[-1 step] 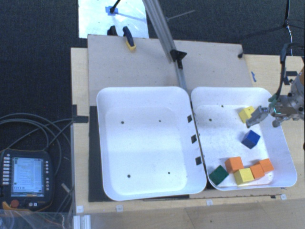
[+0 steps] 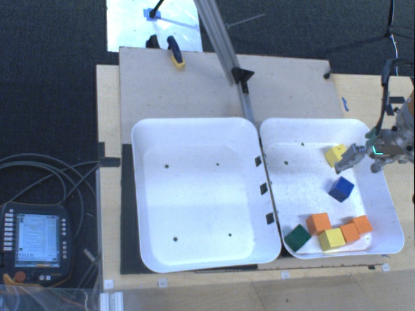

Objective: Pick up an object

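The fingers (image 2: 362, 159) are seen spread beside a yellow cube (image 2: 335, 155) near the right bin's (image 2: 279, 173) far edge. The tan desk (image 2: 285, 83) is surrounded by dark carpet (image 2: 52, 57); a teach pendant (image 2: 34, 241) lies left.

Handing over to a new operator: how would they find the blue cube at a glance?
Look in the right bin, the one the arm reaches into. The blue cube sits alone near its middle, below the yellow cube at the tool. It is the only blue block.
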Robot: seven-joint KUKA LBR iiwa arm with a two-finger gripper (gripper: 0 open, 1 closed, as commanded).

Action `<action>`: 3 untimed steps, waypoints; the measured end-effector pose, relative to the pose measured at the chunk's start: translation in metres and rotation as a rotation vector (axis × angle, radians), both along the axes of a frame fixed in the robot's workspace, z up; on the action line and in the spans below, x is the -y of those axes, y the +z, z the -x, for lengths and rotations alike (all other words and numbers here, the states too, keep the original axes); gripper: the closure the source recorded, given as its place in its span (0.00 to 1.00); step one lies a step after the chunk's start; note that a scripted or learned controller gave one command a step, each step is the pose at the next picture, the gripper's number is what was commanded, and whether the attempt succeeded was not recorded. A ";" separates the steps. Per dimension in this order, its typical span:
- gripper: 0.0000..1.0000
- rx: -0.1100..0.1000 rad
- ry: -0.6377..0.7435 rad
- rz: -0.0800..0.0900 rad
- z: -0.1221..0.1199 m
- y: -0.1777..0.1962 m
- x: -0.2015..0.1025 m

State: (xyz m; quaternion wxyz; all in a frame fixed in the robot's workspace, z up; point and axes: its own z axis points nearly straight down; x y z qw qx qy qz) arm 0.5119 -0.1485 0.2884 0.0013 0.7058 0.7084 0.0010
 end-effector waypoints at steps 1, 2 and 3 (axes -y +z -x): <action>0.00 -0.005 -0.001 -0.001 0.005 -0.053 -0.009; 0.00 -0.005 -0.001 -0.001 0.011 -0.102 -0.017; 0.00 -0.006 -0.001 -0.002 0.006 -0.148 -0.024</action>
